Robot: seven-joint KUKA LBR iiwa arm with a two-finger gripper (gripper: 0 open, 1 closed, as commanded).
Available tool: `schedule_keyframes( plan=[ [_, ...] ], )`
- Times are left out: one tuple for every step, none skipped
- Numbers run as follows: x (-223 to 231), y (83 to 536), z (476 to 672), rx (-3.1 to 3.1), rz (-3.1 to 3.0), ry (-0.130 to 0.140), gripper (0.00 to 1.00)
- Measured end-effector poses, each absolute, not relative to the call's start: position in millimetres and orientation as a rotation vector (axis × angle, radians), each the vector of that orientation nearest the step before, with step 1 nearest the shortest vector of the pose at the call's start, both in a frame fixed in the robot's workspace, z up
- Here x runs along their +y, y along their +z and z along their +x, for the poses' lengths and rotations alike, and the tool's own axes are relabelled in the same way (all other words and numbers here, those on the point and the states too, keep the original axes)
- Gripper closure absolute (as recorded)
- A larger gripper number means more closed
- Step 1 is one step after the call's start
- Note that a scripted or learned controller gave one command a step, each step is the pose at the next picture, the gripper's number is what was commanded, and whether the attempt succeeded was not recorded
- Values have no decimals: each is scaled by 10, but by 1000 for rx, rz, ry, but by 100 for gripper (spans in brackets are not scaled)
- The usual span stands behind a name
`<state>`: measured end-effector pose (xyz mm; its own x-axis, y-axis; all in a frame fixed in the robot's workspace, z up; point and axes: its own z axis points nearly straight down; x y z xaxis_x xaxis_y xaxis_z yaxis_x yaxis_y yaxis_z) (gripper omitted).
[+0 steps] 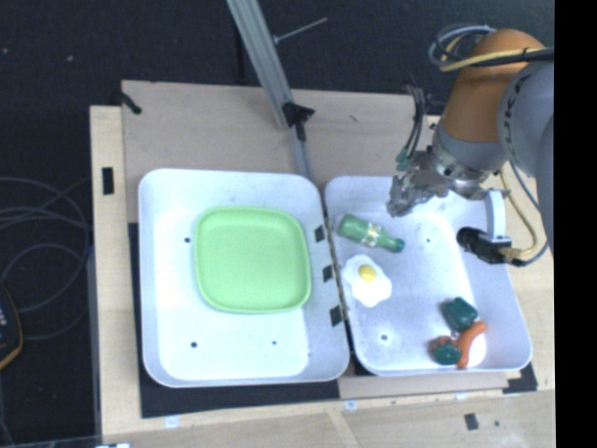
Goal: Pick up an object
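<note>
My gripper [403, 202] hangs over the back of the right bin [422, 250], a little above and to the right of a green bottle [369, 233] that lies on its side. Nothing shows between the fingers. A fried-egg toy [366, 281] lies just in front of the bottle near the bin's left wall. In the front right corner sit a dark green object [459, 313] and an orange-and-white piece with a red bit [464, 345].
The left bin [168, 250] holds a light green square plate [252, 259]. A grey metal pole [266, 59] slants up from between the bins at the back. A black cable fitting [480, 244] hangs by the right bin's right side.
</note>
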<state>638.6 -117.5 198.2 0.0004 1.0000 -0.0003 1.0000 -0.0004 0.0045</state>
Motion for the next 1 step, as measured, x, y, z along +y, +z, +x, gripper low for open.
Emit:
schedule_keyframes(
  plan=[
    [-1182, 2513, 6395, 2218, 2219, 6, 100]
  ],
)
